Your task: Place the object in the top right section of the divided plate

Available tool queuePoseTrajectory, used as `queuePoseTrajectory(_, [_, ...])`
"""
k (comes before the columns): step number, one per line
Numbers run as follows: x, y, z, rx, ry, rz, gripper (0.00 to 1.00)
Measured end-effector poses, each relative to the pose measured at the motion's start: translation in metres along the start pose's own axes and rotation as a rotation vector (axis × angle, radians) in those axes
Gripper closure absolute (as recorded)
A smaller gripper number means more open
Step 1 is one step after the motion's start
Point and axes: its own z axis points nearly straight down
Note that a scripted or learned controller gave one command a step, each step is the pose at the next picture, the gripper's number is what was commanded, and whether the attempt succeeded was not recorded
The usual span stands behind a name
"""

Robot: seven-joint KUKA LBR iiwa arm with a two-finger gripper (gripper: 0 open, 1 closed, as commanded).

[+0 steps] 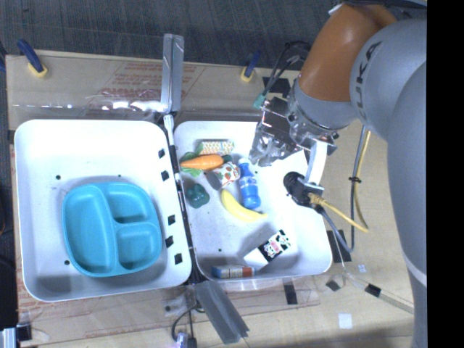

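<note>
- Blue divided plate: three sections, low in the left bin.
- No single object marked out; carrot, blue bottle, banana, green piece, black-and-white carton and marker scattered through the right bin.
- Gripper above the bin's far side, just right of the bottle; finger spread impossible to tell, nothing seen between them.

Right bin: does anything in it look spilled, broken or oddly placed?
Nothing stands out. The right bin holds a loose jumble: carrot, banana, blue bottle and a black-and-white carton lying tilted. No spill or damage is visible. The divided plate sits flat in the left bin.
</note>
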Motion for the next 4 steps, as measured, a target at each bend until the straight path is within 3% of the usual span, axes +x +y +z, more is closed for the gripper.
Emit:
queuePoseTrajectory(1, [0.043, -0.026, 0.110, -0.006, -0.001, 0.023, 1.00])
queuePoseTrajectory(2, [0.085, -0.119, 0.110, -0.006, -0.001, -0.156, 1.00])
queuePoseTrajectory(3, [0.036, -0.096, 0.109, -0.011, 0.001, 0.154, 1.00])
queuePoseTrajectory(4, [0.106, -0.127, 0.089, -0.009, -0.001, -0.061, 1.00])
